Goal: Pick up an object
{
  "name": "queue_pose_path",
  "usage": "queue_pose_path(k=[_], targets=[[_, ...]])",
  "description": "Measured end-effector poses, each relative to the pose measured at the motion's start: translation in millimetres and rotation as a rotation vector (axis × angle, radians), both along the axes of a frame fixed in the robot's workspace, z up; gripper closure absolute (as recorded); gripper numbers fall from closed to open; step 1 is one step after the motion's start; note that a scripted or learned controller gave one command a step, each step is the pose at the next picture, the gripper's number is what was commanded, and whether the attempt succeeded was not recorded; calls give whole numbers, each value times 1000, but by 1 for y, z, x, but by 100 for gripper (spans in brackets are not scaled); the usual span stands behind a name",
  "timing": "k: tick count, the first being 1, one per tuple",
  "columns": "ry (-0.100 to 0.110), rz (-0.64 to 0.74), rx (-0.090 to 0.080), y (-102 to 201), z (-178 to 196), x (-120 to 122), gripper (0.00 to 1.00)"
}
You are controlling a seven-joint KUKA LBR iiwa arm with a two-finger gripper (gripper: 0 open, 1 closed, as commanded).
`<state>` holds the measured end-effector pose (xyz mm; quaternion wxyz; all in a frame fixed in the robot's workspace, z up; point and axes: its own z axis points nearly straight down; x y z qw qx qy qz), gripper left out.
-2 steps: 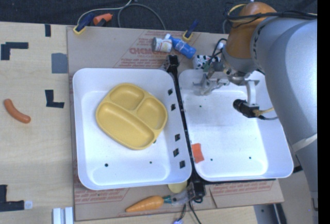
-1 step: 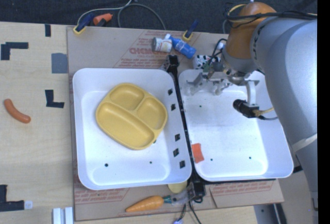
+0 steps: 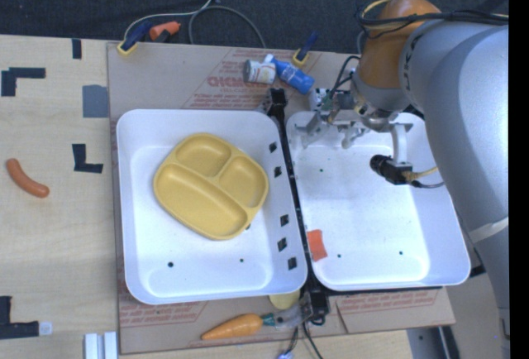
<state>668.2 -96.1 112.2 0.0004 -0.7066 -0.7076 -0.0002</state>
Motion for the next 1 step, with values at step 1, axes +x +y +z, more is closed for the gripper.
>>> queue_pose_path(k=[1], targets=[[5,3,1,82,74,-90,0]])
